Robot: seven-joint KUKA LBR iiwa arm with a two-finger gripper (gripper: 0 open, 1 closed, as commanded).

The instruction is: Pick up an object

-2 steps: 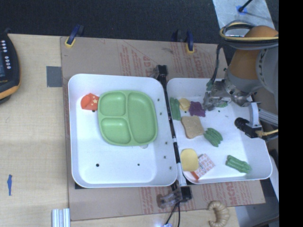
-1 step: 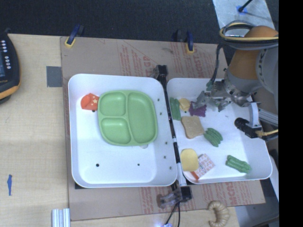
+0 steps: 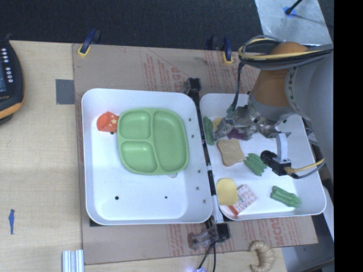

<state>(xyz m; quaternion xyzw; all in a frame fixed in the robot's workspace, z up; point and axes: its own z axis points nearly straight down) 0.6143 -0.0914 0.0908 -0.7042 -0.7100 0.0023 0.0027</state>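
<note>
Arm (image 3: 283, 78) in from the right, wrist down over the back of the right bin (image 3: 317, 205). Jaws low among the clutter near that bin's back-left corner; spread or pressed together, cannot tell, and nothing seen pinched.

Right bin contents:
- purple piece (image 3: 238, 132) right under the wrist
- green pod (image 3: 208, 130) along the left wall, just beside the purple piece
- toast slice (image 3: 230, 151) just in front of the purple piece
- green veg (image 3: 255, 164) right of the toast, near mid-bin
- yellow block (image 3: 227, 191) at front left
- red-white packet (image 3: 245, 196) touching the yellow block's right side
- second green veg (image 3: 285, 196) at front right, well apart from the rest

Black fitting with yellow cable (image 3: 281, 164) hanging off the arm over the bin's right half.

Left bin (image 3: 93, 203): green divided plate (image 3: 153, 141) near centre, red piece (image 3: 107, 122) touching its back-left corner.

Both bins on cardboard (image 3: 142, 67) clamped to the tabletop (image 3: 34, 169). Tan curled item (image 3: 263, 255) on the cardboard in front of the right bin. Pendant (image 3: 8, 78) at far left.
</note>
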